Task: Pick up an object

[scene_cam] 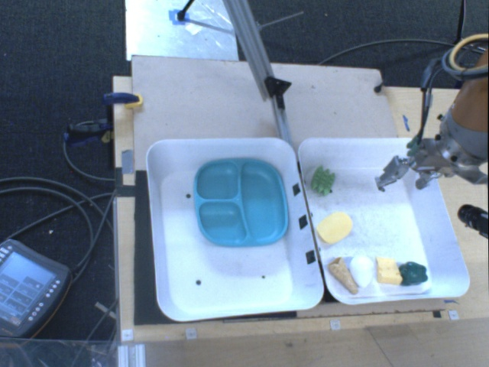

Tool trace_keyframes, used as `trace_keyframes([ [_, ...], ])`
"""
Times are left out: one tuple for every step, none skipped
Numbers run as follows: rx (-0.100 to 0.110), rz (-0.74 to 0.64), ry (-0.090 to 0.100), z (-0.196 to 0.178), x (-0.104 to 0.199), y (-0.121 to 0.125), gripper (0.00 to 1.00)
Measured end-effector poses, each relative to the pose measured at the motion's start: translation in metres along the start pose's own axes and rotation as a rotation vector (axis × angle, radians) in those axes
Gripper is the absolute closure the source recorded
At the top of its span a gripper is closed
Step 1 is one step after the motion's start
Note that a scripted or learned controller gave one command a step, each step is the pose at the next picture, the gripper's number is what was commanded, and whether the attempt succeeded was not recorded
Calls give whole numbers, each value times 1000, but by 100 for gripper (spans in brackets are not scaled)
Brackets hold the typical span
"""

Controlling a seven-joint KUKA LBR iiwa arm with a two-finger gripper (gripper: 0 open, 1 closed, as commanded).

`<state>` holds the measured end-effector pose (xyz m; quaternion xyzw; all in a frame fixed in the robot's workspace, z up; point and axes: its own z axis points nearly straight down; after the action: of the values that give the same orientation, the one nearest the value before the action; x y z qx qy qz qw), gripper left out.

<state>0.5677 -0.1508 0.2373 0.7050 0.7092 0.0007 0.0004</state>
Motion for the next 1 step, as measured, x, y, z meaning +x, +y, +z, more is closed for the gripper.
trace_keyframes([
  [0,2,0,0,0,0,0],
])
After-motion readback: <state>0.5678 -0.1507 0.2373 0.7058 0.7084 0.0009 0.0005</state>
